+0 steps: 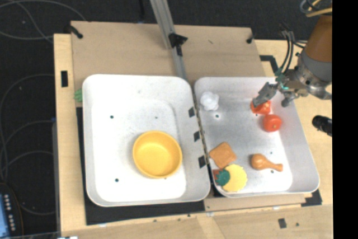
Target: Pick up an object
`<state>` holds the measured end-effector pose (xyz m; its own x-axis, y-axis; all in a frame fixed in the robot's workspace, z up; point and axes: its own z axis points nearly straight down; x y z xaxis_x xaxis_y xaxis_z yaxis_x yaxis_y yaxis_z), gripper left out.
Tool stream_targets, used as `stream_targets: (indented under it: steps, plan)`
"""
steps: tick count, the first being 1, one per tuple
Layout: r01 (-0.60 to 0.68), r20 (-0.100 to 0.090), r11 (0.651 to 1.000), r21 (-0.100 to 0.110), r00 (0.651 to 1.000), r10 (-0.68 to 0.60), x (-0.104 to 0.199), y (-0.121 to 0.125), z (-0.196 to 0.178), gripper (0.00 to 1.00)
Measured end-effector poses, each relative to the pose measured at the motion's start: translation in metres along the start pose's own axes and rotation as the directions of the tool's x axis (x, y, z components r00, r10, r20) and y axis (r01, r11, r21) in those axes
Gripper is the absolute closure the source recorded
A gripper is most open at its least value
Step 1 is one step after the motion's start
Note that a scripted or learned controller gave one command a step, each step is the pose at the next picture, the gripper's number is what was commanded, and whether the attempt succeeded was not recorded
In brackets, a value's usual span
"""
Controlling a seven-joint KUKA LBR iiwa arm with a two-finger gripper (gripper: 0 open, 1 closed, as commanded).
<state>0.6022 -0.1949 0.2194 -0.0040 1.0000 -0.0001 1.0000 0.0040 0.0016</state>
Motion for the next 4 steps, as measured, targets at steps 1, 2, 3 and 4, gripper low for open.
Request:
stream_targets:
  steps: [1, 2, 3, 4]
  plan:
    - [0.000, 0.001, 1.000, 0.000, 1.000, 0.000, 0.000, 0.000, 0.000, 0.00]
    - [-0.005, 0.002, 1.000, 0.007, 1.000, 0.005, -0.007, 0.001, 0.061, 0.00]
    - [-0.005, 0.003, 1.000, 0.006, 1.000, 0.005, -0.009, 0.000, 0.114, 0.00]
    - [-0.005, 0.003, 1.000, -0.003, 1.000, 0.005, -0.010, 0.002, 0.099, 1.00]
